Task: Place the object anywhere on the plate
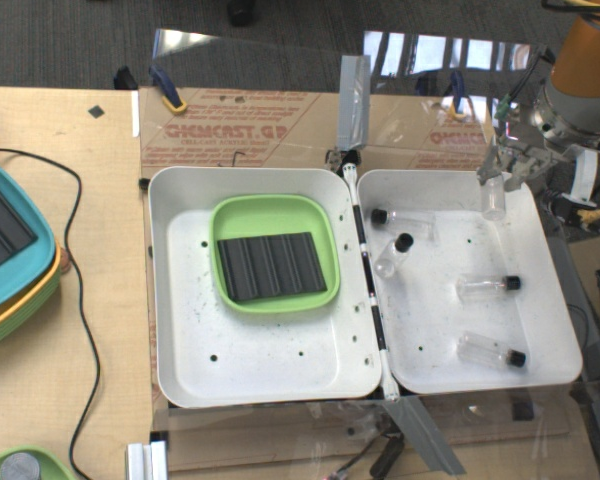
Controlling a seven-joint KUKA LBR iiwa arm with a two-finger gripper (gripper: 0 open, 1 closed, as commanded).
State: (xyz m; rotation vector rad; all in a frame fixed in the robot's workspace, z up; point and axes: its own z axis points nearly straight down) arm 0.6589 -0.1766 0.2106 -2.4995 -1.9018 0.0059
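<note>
Vials lie in the right bin (555,298), which sits just right of the left bin (170,298); the green plate (325,223) with its dark ribbed insert (270,265) lies in the left bin, toward its far side. I see nothing on the plate but that insert, so I judge the placing not yet done.

My arm (585,63) reaches in at the right bin's far right corner. The gripper (500,173) hangs over that corner, and a clear vial (493,196) hangs upright just below it. It looks held between the fingers, though the glass is faint against the white, so I cannot be sure of the grip.

If it is held, what is left is the carry across to the left bin and the release over the plate.

Other vials rest on the right bin's floor: two with black caps (485,286) (490,351) toward its right side, and capped ones (382,216) (392,253) near its left wall. Their clear bodies are hard to trace. The arm's upper part is cut off by the frame.
</note>
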